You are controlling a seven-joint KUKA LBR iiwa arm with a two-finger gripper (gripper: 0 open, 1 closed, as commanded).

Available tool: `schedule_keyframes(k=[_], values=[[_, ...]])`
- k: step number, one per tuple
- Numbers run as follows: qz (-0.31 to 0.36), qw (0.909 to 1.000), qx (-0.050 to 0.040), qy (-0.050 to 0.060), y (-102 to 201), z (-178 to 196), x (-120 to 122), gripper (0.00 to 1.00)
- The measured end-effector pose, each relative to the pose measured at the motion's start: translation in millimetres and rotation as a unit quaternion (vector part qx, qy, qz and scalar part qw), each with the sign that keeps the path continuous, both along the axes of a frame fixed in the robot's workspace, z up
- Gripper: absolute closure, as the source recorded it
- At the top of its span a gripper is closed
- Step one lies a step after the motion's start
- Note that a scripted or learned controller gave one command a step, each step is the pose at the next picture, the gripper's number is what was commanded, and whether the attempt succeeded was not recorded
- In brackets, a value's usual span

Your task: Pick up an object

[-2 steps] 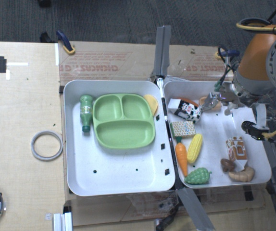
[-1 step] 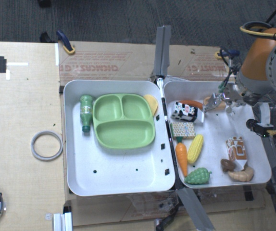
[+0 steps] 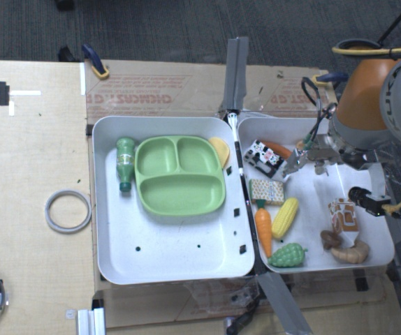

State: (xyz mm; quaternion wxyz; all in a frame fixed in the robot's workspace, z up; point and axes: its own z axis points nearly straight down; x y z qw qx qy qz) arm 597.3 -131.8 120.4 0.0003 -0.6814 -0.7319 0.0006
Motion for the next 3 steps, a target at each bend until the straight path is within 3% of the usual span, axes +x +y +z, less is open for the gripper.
schedule_keyframes(k=[1,2,3], values=[[-0.019,0.9998,0.0004,0.001,16.6,-27.3,-97.3,0.00],[-0.021,0.9998,0.0004,0.001,15.7,-18.4,-96.8,1.00],[-0.020,0.9998,0.0004,0.001,15.7,-18.4,-96.9,0.00]])
